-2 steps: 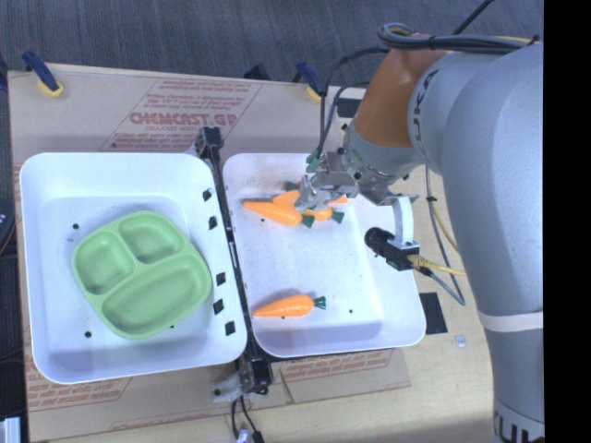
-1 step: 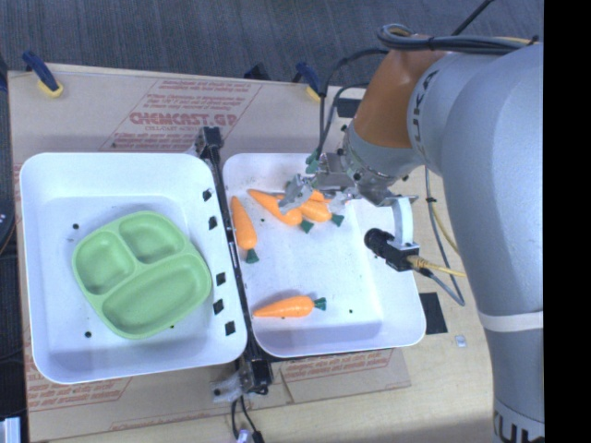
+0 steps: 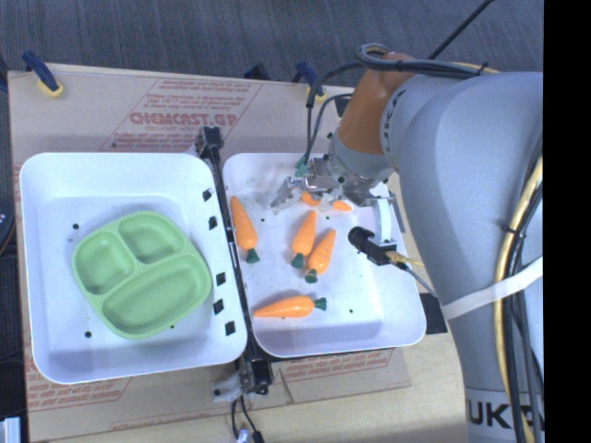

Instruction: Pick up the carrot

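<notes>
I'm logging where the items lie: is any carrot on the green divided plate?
No, the green plate in the left bin carries no carrot; the carrots, such as one, lie in the right bin.

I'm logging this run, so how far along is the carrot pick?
Done: the gripper is down in the right bin, at its far side. In hand: nothing I can confirm; a carrot lies close beside the gripper, but the wrist hides the fingers. Left: grasping and lifting. Four other carrots lie on the bin floor, including one by the divider and one nearest the camera. The green plate sits in the left bin.
</notes>
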### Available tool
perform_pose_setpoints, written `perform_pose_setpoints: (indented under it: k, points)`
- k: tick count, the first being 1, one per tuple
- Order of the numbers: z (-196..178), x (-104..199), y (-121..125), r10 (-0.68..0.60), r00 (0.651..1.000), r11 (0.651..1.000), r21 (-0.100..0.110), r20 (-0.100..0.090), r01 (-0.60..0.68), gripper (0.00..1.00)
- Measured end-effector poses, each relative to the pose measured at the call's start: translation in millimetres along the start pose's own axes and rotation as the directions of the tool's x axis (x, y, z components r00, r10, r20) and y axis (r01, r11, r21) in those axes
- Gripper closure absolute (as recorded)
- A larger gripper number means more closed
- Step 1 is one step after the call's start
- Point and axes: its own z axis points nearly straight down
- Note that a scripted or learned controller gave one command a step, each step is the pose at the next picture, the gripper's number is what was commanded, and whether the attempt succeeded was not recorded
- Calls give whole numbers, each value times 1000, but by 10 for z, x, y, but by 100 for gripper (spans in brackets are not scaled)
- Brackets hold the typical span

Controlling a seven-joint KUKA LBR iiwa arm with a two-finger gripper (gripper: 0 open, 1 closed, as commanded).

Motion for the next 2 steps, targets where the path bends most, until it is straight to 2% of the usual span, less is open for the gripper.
perform_pose_setpoints:
  k: [1, 2]
  points:
    - [131, -168, -447, 0, 1000, 1000, 3, 0, 0, 0]
    - [27, -158, -442, -5, 1000, 1000, 4, -2, 5, 100]
